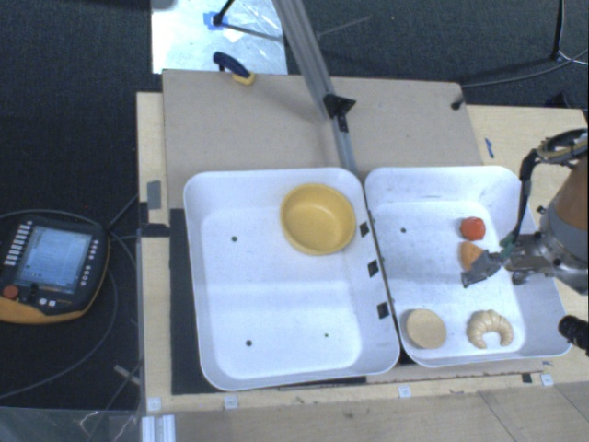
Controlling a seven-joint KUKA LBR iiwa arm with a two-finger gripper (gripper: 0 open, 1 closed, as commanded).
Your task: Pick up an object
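Observation:
The right bin (pixel 442 191) holds a small red object (pixel 472 227) with an orange piece (pixel 470 252) just below it. A round tan disc (pixel 425 328) and a pale croissant-shaped item (pixel 489 328) lie near that bin's front edge. My gripper (pixel 480 271) reaches in from the right and sits low, directly beneath the orange piece and touching or nearly touching it. I cannot make out whether anything is held. A yellow bowl (pixel 317 217) rests at the back of the left bin (pixel 230 339).
A slanted metal pole (pixel 313 58) crosses the back of the bench to the bins' junction. A teach pendant (pixel 48 265) lies on the floor at left. A dark cable (pixel 525 191) loops above the wrist at the right bin's edge.

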